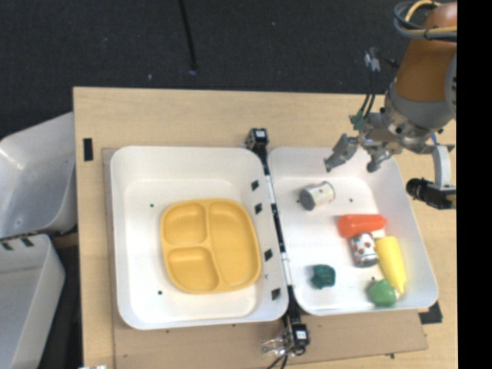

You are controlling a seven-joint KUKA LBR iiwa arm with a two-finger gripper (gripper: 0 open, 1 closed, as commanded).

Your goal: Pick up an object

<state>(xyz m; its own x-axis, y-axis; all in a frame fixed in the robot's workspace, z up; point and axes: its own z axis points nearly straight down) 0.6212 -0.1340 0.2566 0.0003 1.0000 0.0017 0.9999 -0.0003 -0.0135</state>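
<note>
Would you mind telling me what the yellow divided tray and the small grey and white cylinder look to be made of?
The yellow divided tray looks like moulded plastic, matte: uniform colour, soft rounded compartment edges. The small cylinder may be plastic or metal; its grey end and white side are too small and blurred to settle it.

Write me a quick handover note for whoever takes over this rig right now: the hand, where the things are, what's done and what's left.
Hand: open, holding nothing, poised above the back edge of the right bin.
Right bin: a small grey and white cylinder lying on its side nearest the hand; toward the front right, an orange block, a small can, a yellow banana-like toy, a light green ball; a dark green lump sits apart at the front left.
Left bin: a yellow divided plate.
Done: nothing picked up yet.
Left: descend, grasp one thing, lift. The cylinder looks like the closest candidate.
</note>
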